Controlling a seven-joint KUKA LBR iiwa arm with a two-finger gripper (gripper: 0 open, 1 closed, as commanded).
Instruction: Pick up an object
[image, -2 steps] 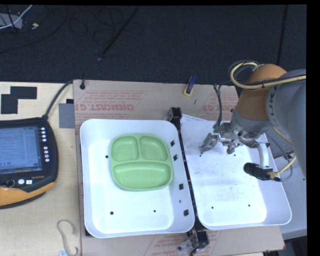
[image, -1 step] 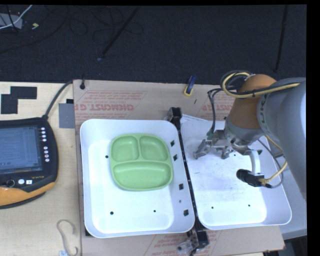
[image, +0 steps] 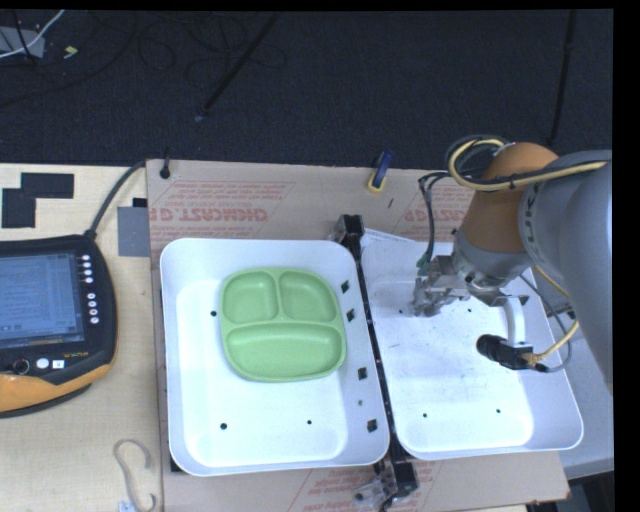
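Two shallow white bins sit side by side on a cardboard-covered bench, seen from above at a slant. The left bin holds a light green divided plate with three compartments, two small ones toward twelve o'clock and one large one toward six o'clock. The plate lies flat, slightly toward twelve o'clock of the bin's centre.

The grey arm with its orange band reaches in from three o'clock over the right bin. Its gripper points down near the floor of that bin, in the bin's twelve o'clock half. I cannot tell how far it is open, and nothing is visibly in its grasp. A small black part on a cable hangs at four o'clock from the gripper.

At nine o'clock on the bench lies a teach pendant with a lit screen and orange casing.
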